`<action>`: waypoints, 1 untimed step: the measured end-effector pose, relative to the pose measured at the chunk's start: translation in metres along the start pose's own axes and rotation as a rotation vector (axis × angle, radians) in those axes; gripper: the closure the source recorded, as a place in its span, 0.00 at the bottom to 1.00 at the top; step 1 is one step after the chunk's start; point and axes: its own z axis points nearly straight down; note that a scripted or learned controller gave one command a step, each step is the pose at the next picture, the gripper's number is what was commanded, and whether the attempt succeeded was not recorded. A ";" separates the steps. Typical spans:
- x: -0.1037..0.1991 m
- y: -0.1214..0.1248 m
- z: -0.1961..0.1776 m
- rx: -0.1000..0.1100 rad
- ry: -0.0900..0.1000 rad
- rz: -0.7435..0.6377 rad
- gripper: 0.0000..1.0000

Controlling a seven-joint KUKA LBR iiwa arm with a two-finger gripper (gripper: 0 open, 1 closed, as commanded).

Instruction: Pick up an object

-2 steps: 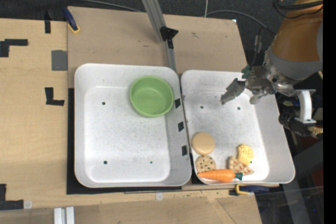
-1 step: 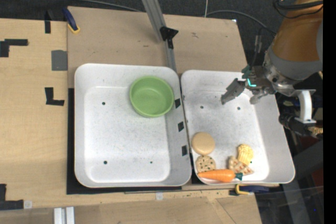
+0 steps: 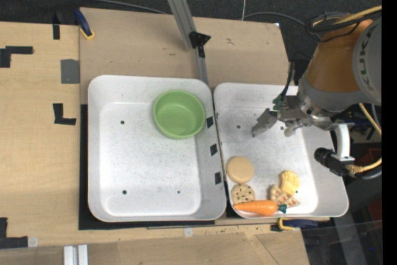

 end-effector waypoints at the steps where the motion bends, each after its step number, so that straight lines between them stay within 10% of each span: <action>1: -0.006 -0.003 0.063 0.001 0.000 0.000 0.00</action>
